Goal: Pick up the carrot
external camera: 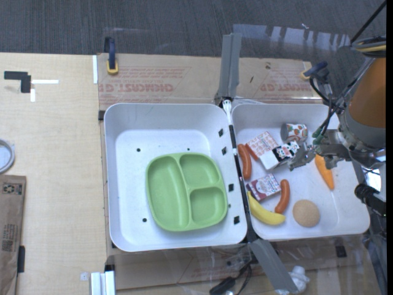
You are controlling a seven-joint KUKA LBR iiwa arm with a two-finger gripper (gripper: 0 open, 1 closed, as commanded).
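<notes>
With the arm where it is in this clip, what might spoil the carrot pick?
The carrot lies by the right bin's far-right side, partly under the arm's wrist, so the wall may crowd a grasp. The gripper sits among small packets left of the carrot; closing there would likely catch one of them instead.

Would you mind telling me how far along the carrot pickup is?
Done: the arm has reached into the right bin. In hand: the claw sits beside the carrot, which lies on the bin floor. Left: grasping and lifting the carrot.
</notes>
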